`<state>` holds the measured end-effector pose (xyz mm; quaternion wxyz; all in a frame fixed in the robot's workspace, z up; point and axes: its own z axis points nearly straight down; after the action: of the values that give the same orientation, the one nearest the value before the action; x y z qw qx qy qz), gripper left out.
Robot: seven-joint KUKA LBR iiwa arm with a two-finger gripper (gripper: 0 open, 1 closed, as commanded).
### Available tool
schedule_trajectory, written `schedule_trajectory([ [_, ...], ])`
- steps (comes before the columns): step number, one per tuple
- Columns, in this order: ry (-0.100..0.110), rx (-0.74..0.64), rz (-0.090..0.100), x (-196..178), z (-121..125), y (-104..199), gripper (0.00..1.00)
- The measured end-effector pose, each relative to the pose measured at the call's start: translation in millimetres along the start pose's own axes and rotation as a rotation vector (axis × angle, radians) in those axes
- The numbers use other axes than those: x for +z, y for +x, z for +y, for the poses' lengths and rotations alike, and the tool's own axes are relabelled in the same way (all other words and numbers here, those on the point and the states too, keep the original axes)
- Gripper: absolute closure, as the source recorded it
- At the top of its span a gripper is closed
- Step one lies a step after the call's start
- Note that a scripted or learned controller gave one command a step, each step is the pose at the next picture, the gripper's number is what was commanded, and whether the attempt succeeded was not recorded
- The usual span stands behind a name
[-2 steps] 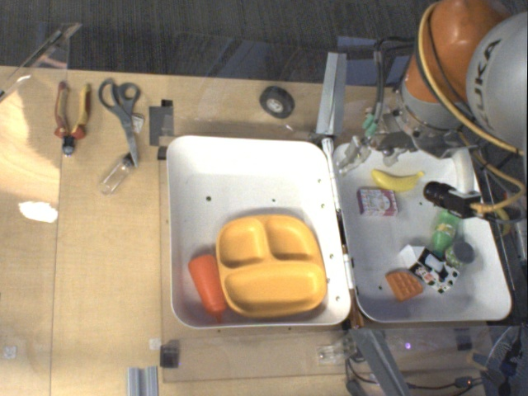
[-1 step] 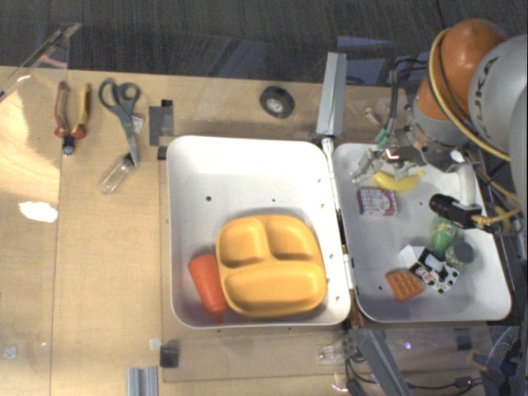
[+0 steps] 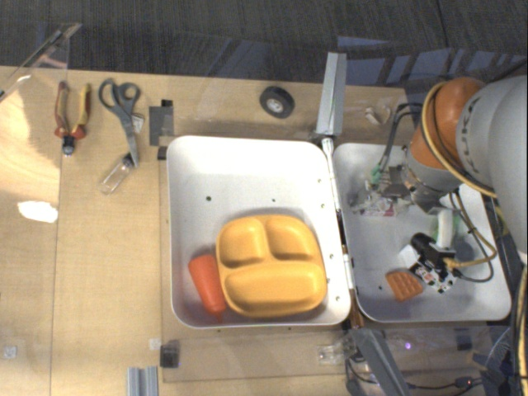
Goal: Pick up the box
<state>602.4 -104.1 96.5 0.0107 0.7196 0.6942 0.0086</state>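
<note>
A yellow box (image 3: 268,266) with three moulded compartments lies in the near half of the left bin (image 3: 247,167). An orange carrot-shaped piece (image 3: 206,285) rests against its left side. My gripper (image 3: 378,198) hangs over the right bin (image 3: 478,304), near that bin's far left part, well apart from the box. A small brown ridged piece (image 3: 404,285) lies in the right bin near its front edge.
On the bench to the left and behind the bins lie scissors (image 3: 124,110), red-handled pliers (image 3: 70,114) and a black tape roll (image 3: 277,101). A metal divider post (image 3: 332,93) stands between the bins at the back.
</note>
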Motion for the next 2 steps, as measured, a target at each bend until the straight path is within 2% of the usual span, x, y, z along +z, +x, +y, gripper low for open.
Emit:
schedule_trajectory([
  [1,-0.010,-0.007,0.004,-13.6,4.3,4.9,1.00],
  [2,0.018,-0.287,0.005,-152.2,-21.2,28.1,1.00],
])
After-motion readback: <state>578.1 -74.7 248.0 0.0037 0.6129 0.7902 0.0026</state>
